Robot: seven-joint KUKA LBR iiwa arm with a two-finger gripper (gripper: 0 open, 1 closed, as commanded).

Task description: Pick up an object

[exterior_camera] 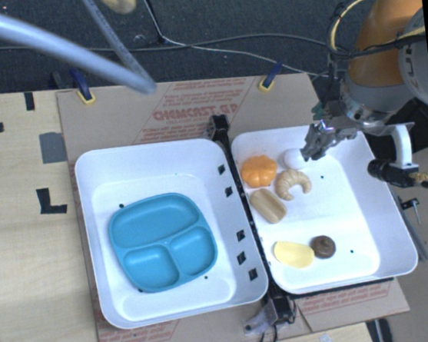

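Observation:
The right bin [373, 209] holds several toy foods: an orange round piece [259, 170], a tan croissant [294, 183], a brown bread loaf [268, 205], a white egg-like piece [294, 157], a yellow piece [294, 253] and a small dark brown piece [324, 246]. My gripper [317, 143] hangs over the bin's upper part, just right of the white piece and above the croissant. Nothing shows between its tips.
The left bin [94, 173] holds a blue divided plate [162, 239]. A black divider [237, 202] runs between the bins. Cables lie across the dark floor behind the bench. The arm's grey and orange body [383, 37] stands over the right bin's far right corner.

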